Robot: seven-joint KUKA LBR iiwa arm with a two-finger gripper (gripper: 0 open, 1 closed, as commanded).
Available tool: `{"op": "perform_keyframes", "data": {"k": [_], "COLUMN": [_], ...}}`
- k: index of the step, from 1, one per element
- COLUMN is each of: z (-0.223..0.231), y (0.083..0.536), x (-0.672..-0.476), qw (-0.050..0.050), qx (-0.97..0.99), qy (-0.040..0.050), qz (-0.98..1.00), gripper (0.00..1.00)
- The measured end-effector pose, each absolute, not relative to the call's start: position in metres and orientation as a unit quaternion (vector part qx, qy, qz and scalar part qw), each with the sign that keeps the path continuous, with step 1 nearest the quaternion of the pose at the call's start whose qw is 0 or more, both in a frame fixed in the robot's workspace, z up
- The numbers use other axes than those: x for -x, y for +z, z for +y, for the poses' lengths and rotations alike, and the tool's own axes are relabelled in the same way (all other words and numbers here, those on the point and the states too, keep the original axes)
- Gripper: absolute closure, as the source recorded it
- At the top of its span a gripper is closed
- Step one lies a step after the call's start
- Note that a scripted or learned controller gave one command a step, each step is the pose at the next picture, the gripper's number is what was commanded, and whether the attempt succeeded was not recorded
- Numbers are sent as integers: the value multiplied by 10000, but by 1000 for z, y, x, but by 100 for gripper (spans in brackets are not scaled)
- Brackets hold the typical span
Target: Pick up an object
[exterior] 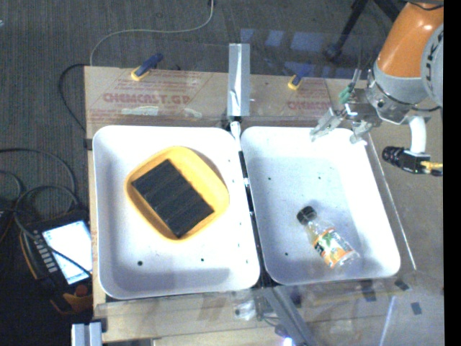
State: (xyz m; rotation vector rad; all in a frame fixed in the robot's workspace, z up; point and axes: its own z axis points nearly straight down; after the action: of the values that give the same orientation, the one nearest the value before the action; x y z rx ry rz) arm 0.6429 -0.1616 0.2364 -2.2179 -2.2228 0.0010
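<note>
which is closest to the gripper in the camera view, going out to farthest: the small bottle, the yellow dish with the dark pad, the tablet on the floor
From the gripper, over the right bin's far edge:
1. small bottle, right bin, near side.
2. yellow dish, left bin.
3. tablet, on the floor, far left.

Two white bins [108, 193] on my feed. Left one: yellow dish [209, 171] carrying a black ribbed pad [173, 197]. Right one: clear bottle [328, 240], black cap, orange-and-green label. Arm [410, 42] grey, orange band. Bench board [158, 99] tan with red lettering; blue-and-yellow clamps [146, 66].
</note>
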Motion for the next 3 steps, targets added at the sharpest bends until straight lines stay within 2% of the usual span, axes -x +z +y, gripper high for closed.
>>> {"op": "perform_keyframes", "data": {"k": [1,2,3], "z": [-139,-197,-176], "y": [141,116,92], "x": [-581,-626,-570], "qw": [10,-3,-58], "qx": [6418,6093,5808], "qy": [1,8,-18], "qz": [-7669,-7929,-8140], "gripper": [0,0,0]}}
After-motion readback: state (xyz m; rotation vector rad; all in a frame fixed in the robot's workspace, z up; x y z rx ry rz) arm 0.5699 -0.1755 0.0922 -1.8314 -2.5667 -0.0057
